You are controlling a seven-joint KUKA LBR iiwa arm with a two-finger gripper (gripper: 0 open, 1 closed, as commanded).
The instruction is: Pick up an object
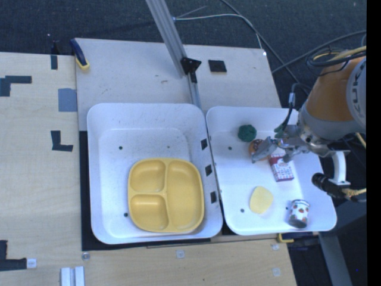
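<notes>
Hovering low in the right bin, my gripper [264,148] reaches among small objects.

My jaws look slightly spread, with something small and reddish right at their tips, though I cannot tell whether it sits between them. A red and white packet [282,169] lies just beside, a green ball [247,132] near the far wall, a pale yellow piece [261,199] toward the near edge, and a small figure [298,213] in the near corner. The left bin [101,177] bears a yellow tray [166,194]. To do this well, I judge I should centre over one object, descend straight, close fully, then lift slowly without nudging the packet.
</notes>
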